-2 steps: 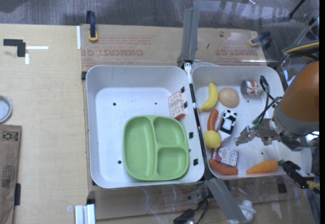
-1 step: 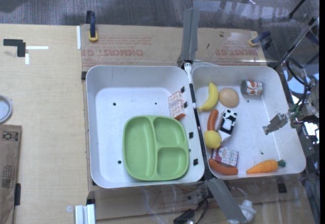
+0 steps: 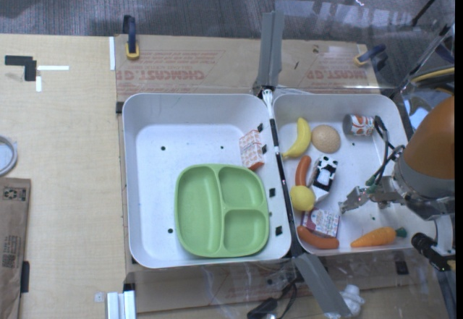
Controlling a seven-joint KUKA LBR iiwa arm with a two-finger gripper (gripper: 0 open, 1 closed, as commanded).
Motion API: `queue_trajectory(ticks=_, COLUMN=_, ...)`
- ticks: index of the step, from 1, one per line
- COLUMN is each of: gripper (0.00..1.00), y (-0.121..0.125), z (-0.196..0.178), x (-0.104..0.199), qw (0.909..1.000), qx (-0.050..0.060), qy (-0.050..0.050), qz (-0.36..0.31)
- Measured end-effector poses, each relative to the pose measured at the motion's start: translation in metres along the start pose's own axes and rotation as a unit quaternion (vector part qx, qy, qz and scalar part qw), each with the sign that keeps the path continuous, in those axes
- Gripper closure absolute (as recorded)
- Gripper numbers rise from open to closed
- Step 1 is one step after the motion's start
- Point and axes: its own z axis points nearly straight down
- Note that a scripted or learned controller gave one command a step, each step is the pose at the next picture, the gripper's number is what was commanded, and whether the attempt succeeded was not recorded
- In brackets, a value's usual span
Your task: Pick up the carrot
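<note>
The carrot [image 3: 375, 238] lies flat along the near wall of the right bin [image 3: 391, 109], right of a red sausage [image 3: 317, 239]. Just above it the claw [image 3: 352, 200] hovers over bare bin floor, its fingers spread and gripping nothing.

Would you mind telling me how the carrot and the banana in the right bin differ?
The carrot is orange and straight, tapering to a point; the banana is yellow and curved. The carrot lies near the front wall of the right bin, almost level across the view; the banana lies toward the back, more upright in the view. The carrot lies below the gripper; the banana is farther off. Both lie flat in that bin.
</note>
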Motion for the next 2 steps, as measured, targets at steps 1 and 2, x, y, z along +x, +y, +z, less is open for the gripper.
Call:
queue_trajectory(ticks=1, gripper=0.00, y=0.001, z=-0.102, x=-0.005, qw=0.9997, qx=-0.001, qy=-0.001, qz=-0.024)
queue_trajectory(ticks=2, gripper=0.00, y=0.001, z=-0.125, x=-0.009, qw=0.9984, qx=-0.001, qy=-0.001, qz=-0.056)
